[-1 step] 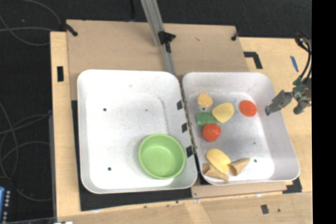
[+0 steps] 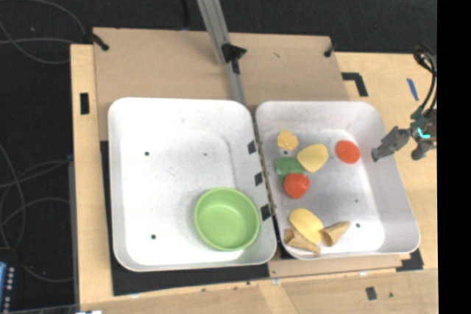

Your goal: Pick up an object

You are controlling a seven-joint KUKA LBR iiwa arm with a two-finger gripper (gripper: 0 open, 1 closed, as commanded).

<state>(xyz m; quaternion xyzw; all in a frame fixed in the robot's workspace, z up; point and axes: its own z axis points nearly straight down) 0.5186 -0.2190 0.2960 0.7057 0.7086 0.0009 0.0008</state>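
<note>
Bench (image 2: 176,66), 2 white bins; gripper (image 2: 401,143) at rt bin (image 2: 368,232) edge, jaw state unclear.

- The gripper (image 2: 403,145) is a small, dark grey piece of hardware with a dull metal look.
- One finger (image 2: 385,145) tapers to a blunt darker tip; the other is a shorter stub beside it.
- Just behind the fingers a small teal-green light or marking glows on the body.
- Above the hand, thin dark cables loop along the wrist.
- The finer parts, such as screws and labels, are too small to tell.
</note>
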